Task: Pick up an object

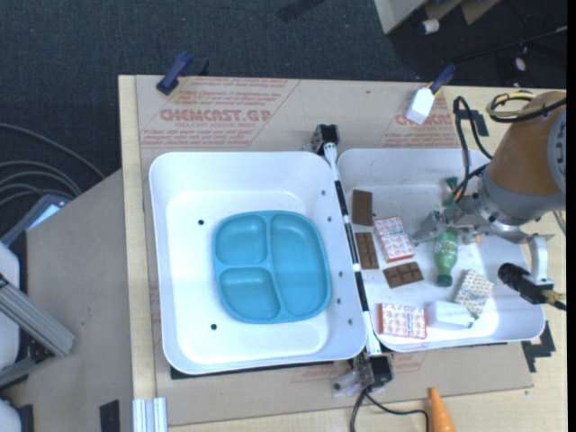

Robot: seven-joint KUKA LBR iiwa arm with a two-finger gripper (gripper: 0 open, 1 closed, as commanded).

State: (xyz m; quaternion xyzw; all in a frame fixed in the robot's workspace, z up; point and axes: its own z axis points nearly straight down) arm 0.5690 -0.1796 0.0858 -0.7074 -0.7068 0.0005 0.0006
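Several small objects lie in the right bin (396, 165): a green bottle (445, 256) near its middle, brown chocolate bars (362, 207), red-and-white packets (392, 238) and a patterned pouch (473, 290). The pincer (447, 223) sits just above the green bottle; whether it touches the bottle, or is apart or together, cannot be told. The arm (526, 165) enters from the right. The left bin (180, 187) holds a blue divided tray (270, 265). Both bins rest on the table (139, 331).

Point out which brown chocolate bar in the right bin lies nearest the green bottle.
The tilted bar, just left of the green bottle. The other two bars lie against the bin's left wall.
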